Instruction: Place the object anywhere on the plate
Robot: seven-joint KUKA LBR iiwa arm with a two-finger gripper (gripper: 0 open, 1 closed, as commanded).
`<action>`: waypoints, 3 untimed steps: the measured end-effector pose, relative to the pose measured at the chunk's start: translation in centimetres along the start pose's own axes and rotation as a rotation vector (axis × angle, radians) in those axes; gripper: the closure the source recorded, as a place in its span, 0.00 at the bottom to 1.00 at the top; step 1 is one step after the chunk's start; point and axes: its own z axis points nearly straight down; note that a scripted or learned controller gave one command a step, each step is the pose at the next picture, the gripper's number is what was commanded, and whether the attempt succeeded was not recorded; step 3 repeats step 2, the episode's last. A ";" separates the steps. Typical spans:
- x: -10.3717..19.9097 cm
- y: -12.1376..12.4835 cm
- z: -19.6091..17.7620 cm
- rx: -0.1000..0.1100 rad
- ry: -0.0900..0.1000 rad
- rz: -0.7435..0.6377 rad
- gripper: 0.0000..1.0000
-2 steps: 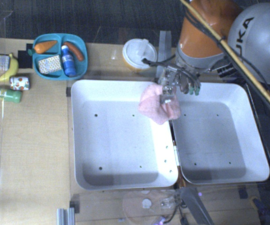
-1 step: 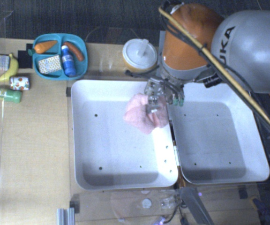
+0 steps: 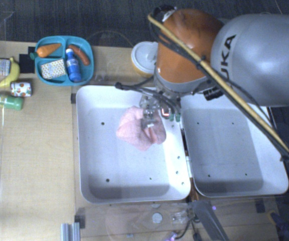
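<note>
Where hand (image 3: 149, 123) hangs, pink cloth (image 3: 137, 128) lies directly beneath.

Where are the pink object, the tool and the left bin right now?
pink object (image 3: 134, 128): camera view, on its left half, clear of the tool.
tool (image 3: 149, 123): camera view, at its tip over the pink object.
left bin (image 3: 104, 174): camera view, on bare floor near its front.
</note>
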 end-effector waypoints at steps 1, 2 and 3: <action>2.7 4.3 0.7 0.000 0.002 0.002 1.00; 2.7 4.3 0.7 0.000 0.001 0.002 0.00; 2.7 4.3 0.7 0.000 0.001 0.002 0.00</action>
